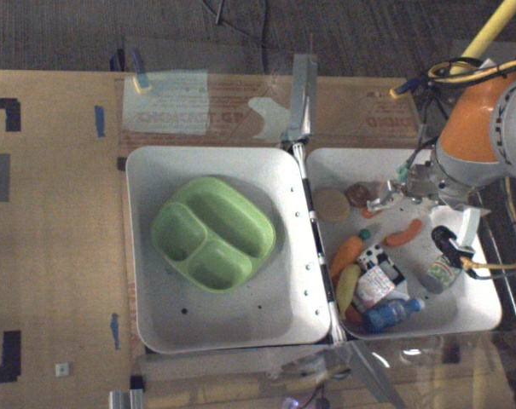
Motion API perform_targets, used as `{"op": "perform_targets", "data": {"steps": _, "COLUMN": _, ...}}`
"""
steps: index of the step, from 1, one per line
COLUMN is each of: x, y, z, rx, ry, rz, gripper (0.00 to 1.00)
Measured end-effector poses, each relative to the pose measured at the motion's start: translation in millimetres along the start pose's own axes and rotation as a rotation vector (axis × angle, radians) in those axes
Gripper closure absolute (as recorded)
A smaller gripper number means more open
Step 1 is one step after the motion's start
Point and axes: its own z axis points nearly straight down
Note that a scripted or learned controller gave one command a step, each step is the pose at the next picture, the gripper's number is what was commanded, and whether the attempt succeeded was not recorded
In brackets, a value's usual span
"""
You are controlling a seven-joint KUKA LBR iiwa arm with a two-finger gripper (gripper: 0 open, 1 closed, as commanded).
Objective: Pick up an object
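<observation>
The right bin [488,309] holds several small objects. Among them are an orange carrot [345,255], a yellow banana [347,285], a blue bottle [392,313], an orange sausage shape [403,233], a tan round disc [331,204] and a white card [376,285]. A small jar [441,273] lies near the bin's right side. My gripper [387,198] hangs low over the back of this bin, beside a brown round object [358,194] and just above a small red and teal piece [366,214]. I see nothing held in it.
The left bin [147,313] contains a green divided plate [212,233]. A metal divider [302,100] runs between the bins at the back. The grey arm with its orange band [471,135] enters from the right, with cables [462,258] hanging over the right bin.
</observation>
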Motion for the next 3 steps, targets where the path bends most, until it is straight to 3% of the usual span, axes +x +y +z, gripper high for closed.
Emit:
{"op": "perform_targets", "data": {"steps": 1, "x": -43, "y": -53, "z": 15, "rx": 0.015, "ry": 0.017, "rz": -0.009, "gripper": 0.00}}
{"op": "perform_targets", "data": {"steps": 2, "x": -24, "y": 43, "z": 17, "rx": 0.015, "ry": 0.003, "rz": -0.025, "gripper": 0.00}}
{"op": "perform_targets", "data": {"steps": 3, "x": -53, "y": -26, "z": -106, "rx": 0.014, "ry": -0.001, "rz": 0.256, "gripper": 0.00}}
